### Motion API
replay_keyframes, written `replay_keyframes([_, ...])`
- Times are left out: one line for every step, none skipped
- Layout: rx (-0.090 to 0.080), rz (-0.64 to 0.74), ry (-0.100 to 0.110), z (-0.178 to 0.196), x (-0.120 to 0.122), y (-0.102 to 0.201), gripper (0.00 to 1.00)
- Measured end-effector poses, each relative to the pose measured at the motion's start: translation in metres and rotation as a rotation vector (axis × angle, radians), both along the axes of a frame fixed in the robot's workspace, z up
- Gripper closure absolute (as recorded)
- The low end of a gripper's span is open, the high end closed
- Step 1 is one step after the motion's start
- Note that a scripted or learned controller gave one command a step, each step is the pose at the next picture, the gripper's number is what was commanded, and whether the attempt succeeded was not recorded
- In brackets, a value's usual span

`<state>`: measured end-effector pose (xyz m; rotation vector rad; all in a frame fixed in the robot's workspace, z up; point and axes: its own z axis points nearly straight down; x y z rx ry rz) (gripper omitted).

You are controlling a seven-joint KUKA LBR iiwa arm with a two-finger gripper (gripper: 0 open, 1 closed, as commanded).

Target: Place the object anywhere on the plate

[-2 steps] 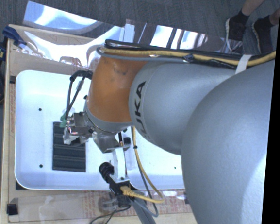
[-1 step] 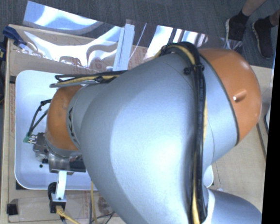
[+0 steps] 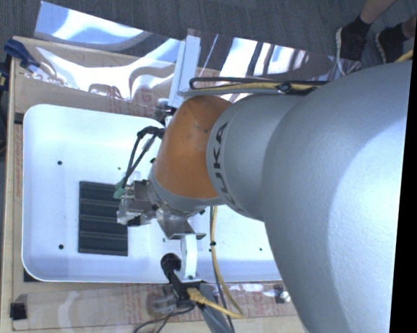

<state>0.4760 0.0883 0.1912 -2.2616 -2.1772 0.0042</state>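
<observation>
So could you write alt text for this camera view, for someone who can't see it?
A big grey robot arm with an orange band reaches from the right over a shallow white bin. Its gripper sits at the edge of a dark ridged plate in the bin.

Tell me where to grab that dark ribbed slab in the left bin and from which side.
Grip the dark ribbed slab across its narrow width, coming straight down from above. It appears to lie flat on the white bin floor, with its left long edge clear; the gripper crowds its right edge.

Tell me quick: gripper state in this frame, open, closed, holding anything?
Gripper: cannot be told; it sits over the right edge of the dark ribbed plate in the left white bin.
</observation>
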Motion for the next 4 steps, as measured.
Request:
replay_keyframes([0.0,0.224,0.004,-0.071,0.025,0.075,1.0])
replay_keyframes([0.0,0.361,0.0,-0.02,0.067,0.019,1.0])
replay_keyframes([0.001,0.081,0.001,-0.097,0.016,0.082,1.0])
replay_keyframes([0.001,-0.082,0.0,-0.027,0.097,0.028,1.0])
